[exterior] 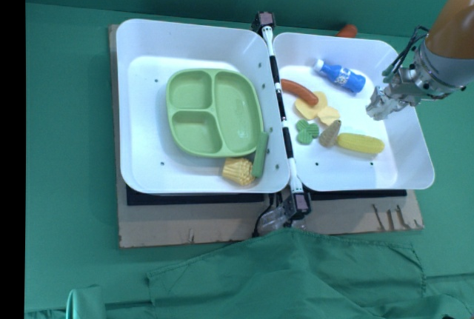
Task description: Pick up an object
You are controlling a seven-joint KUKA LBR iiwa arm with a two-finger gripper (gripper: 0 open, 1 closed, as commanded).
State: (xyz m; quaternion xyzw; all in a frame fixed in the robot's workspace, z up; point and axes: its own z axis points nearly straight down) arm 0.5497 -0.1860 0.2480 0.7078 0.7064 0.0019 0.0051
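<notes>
While my gripper (378,107) hovers, its opening impossible to judge, the corn cob (361,143) looks light, rigid; grasp mid-length.

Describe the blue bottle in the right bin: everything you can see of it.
The blue bottle is a small toy-like bottle, seemingly plastic, with a blue body, a white cap end and a pale label mark on its side. It lies on its side on the floor of the right bin, toward the back, cap end pointing up-left. Nothing appears to touch it: the red sausage lies apart to its left, and the gripper hangs to its right, with a gap between them.
</notes>
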